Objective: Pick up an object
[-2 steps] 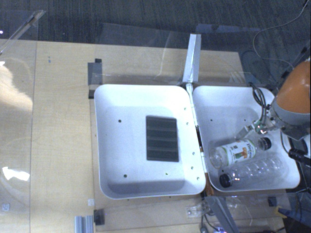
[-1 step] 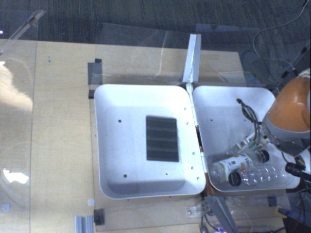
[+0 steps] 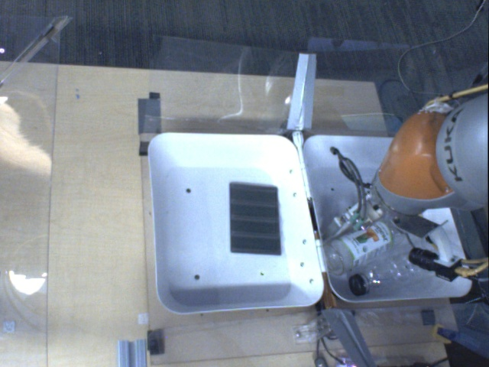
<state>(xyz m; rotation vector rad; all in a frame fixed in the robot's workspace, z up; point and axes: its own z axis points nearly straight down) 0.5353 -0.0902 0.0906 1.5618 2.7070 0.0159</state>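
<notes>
At lower right, the grey arm's hand [image 3: 359,219], its grip impossible to tell, hung over a clear plastic bottle [image 3: 361,245] in the glossy right bin [image 3: 325,163], beside a ribbed dark slab [image 3: 254,218].

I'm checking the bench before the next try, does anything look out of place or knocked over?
Nothing looks spilled or broken. The bottle in the right bin lies on its side, with a small black round piece loose beside it. In the left bin, the dark ribbed pad lies flat and square.

Black letters "KU", cut by the frame edge, on the grey arm [image 3: 464,147].
</notes>
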